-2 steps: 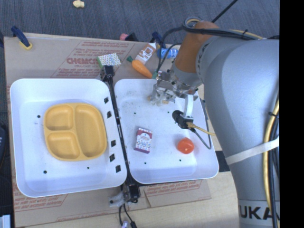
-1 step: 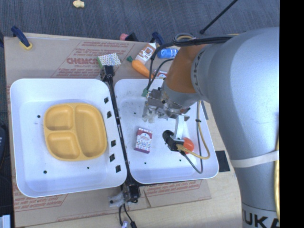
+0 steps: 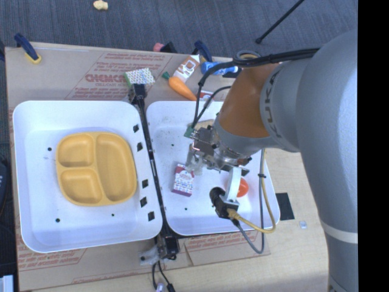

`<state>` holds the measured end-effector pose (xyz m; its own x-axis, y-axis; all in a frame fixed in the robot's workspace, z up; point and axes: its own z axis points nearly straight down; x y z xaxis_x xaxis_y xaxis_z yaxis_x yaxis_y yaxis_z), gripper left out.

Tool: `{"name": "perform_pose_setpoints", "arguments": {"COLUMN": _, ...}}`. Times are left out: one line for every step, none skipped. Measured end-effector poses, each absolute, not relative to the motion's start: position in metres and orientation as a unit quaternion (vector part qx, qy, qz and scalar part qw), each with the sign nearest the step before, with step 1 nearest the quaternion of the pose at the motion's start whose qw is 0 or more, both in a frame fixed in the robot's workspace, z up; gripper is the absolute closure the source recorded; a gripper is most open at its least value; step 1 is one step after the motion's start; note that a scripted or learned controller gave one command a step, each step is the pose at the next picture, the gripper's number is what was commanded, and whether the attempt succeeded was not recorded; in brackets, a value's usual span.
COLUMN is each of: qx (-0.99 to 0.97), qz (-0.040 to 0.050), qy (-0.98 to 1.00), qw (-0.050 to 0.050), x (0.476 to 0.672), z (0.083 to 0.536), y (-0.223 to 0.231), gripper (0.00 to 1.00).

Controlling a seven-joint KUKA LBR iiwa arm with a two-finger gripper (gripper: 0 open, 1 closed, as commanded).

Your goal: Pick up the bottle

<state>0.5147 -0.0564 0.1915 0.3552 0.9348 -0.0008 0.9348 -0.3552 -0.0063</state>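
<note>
A small bottle [image 3: 186,69] with a white and orange label lies on the cardboard just behind the right bin [image 3: 164,120], outside its rim. My gripper [image 3: 196,158] hangs low inside the right bin, well in front of the bottle and apart from it. It sits directly above the top edge of a small red and white box [image 3: 183,180] that lies on the bin floor. The grey wrist and orange band cover the bin's middle and right part.
An orange carrot-like piece [image 3: 181,88] lies beside the bottle at the bin's back rim. A round orange thing [image 3: 242,188] peeks out under the wrist. A yellow divided plate [image 3: 96,167] rests in the left bin [image 3: 30,126]. A patterned block [image 3: 139,76] sits behind the bins.
</note>
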Motion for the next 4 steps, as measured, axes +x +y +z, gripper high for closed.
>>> {"name": "perform_pose_setpoints", "arguments": {"qx": -0.887, "qz": 0.0028, "qy": -0.461, "qw": 0.003, "x": 0.475, "z": 0.191, "y": -0.058, "gripper": 1.0}}
{"name": "perform_pose_setpoints", "arguments": {"qx": -0.944, "qz": 0.0024, "qy": -0.33, "qw": 0.003, "x": 0.475, "z": 0.092, "y": -0.1, "gripper": 1.0}}
{"name": "perform_pose_setpoints", "arguments": {"qx": -0.944, "qz": 0.0023, "qy": -0.33, "qw": 0.003, "x": 0.475, "z": 0.092, "y": -0.1, "gripper": 0.0}}
{"name": "perform_pose_setpoints", "arguments": {"qx": -0.985, "qz": 0.0016, "qy": -0.174, "qw": 0.002, "x": 0.476, "z": 0.191, "y": -0.04, "gripper": 0.0}}
